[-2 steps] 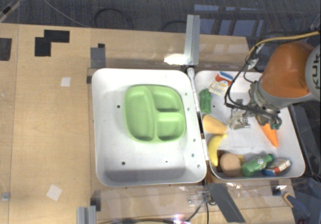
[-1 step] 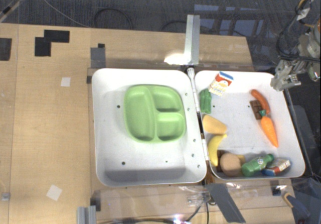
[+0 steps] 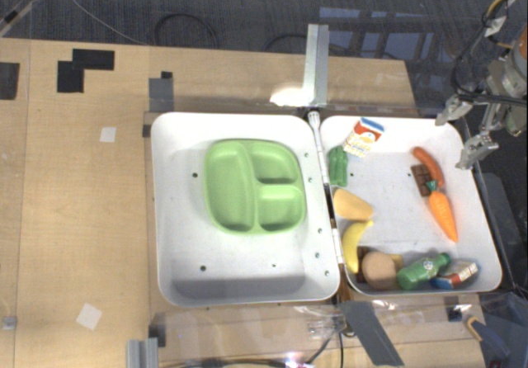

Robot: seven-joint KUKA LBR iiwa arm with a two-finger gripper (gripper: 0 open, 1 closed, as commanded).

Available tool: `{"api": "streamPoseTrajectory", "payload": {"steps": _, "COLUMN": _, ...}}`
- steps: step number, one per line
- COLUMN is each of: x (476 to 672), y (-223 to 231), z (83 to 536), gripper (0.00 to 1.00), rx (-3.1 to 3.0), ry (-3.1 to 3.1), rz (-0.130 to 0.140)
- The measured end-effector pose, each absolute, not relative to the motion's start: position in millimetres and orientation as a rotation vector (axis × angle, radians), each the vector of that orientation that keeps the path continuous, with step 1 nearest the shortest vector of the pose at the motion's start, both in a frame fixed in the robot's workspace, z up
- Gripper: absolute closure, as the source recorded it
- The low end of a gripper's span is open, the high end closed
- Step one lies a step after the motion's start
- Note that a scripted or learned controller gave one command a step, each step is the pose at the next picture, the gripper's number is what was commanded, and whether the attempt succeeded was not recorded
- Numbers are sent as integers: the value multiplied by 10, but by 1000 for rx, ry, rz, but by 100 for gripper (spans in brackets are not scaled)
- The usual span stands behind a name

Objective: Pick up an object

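Your worktop (image 3: 74, 218) carries two white bins, and the right bin (image 3: 388, 193) is your landmark for everything below. Directly to its left, touching along the shared rim, sits the left bin (image 3: 177, 276) with a green divided plate (image 3: 252, 185) lying flat in its middle.

The claw (image 3: 477, 131) hangs just off the right bin's upper right corner, outside the rim, with its two fingers spread apart and nothing between them. So you are at the approach step: no object has been chosen by contact yet, and nothing is lifted.

Every candidate lies inside the right bin. Along its right side you have a carrot (image 3: 443, 211), with a brown and orange piece (image 3: 426, 168) just above it. Along the bottom wall a green bottle (image 3: 422, 270) lies next to a brownish round item (image 3: 379, 267), and a banana (image 3: 353, 244) sits at the lower left with a yellow wedge (image 3: 351, 205) above it. A green stick (image 3: 337, 165) and a small white packet (image 3: 361, 138) occupy the upper left.

The carrot looks like your nearest target. I judge the next move calls for swinging the claw inward over the rim, squaring the fingers across the carrot's width, then descending.
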State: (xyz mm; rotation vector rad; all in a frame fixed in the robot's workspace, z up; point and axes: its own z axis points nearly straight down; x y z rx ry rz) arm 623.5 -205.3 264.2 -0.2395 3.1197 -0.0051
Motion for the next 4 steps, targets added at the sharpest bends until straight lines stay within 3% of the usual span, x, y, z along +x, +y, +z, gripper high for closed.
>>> {"api": "streamPoseTrajectory", "payload": {"steps": 1, "x": 6044, "y": -2031, "z": 1142, "gripper": 0, "rx": -286, "ry": 3131, "rz": 6}}
{"api": "streamPoseTrajectory", "payload": {"steps": 2, "x": 5755, "y": -1844, "z": 893, "gripper": 0, "rx": -245, "ry": 3117, "rz": -6}}
{"api": "streamPoseTrajectory", "payload": {"steps": 3, "x": 5772, "y": -1499, "z": 899, "gripper": 0, "rx": -329, "ry": 3108, "rz": -6}}
{"api": "streamPoseTrajectory", "payload": {"steps": 4, "x": 5827, "y": -1485, "z": 1054, "gripper": 100, "rx": -335, "ry": 3090, "rz": -12}}
